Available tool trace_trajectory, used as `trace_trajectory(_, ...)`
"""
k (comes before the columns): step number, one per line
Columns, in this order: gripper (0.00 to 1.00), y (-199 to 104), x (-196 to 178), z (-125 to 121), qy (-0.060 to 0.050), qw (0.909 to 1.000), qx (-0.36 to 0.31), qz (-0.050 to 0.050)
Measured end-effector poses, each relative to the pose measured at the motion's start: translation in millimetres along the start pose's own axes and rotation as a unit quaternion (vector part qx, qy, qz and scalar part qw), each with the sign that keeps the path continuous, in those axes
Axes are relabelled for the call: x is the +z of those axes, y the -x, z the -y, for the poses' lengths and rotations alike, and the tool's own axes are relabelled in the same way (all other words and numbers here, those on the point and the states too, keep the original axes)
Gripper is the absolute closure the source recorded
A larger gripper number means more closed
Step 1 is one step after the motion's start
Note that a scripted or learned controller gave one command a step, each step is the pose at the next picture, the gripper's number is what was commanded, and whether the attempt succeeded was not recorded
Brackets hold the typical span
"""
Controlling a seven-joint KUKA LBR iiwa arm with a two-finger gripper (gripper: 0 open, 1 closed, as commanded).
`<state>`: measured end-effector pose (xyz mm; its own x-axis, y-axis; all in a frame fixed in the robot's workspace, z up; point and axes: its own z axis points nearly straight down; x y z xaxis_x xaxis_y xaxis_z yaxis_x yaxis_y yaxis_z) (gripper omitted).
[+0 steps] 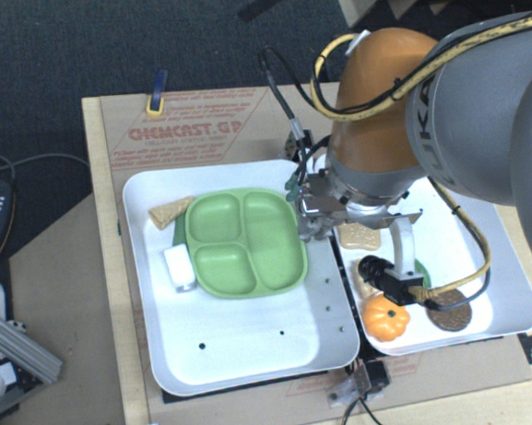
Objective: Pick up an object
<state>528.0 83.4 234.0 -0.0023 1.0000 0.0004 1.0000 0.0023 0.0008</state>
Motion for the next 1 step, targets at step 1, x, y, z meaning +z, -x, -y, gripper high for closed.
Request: trace_trajectory(1,1.0,5.6,4.4,-3.4,-0.001,1.0,0.001,0.001)
